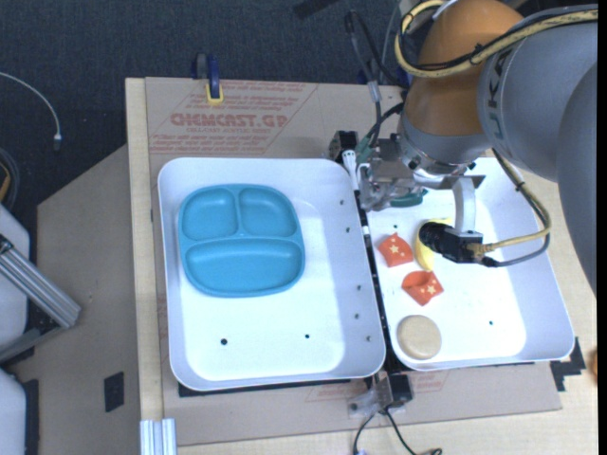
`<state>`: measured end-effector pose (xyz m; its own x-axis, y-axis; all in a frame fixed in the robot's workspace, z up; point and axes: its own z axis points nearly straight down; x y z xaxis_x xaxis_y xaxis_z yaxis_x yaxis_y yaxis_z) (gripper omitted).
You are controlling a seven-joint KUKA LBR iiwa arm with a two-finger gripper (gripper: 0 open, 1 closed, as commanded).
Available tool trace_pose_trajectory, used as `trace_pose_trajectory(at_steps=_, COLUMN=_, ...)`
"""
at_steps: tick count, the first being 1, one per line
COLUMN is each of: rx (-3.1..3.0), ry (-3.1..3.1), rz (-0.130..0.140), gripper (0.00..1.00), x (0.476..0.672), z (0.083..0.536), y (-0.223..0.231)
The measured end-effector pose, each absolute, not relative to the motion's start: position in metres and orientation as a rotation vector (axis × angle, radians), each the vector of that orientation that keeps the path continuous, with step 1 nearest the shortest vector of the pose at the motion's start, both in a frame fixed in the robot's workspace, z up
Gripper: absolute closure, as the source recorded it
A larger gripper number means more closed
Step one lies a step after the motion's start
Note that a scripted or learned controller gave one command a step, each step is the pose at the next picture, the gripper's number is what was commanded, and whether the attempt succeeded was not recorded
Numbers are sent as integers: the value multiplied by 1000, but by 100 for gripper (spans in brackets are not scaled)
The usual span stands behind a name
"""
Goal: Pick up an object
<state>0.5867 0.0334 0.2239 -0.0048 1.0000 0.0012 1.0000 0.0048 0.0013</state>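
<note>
One grey arm (531,74) reaches down into the right bin (531,330) (claw (389,192) state: cannot tell).

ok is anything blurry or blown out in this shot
In the camera view the white bins look bright but keep their edges; the blue divided plate and two red blocks are sharp; the arm close to the lens is soft.
</note>
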Motion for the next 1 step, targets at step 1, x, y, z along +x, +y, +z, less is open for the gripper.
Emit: trace_pose_trajectory(at_steps=1, rx=2214, ry=2228, rz=4, gripper=100, x=587, z=233, y=83)
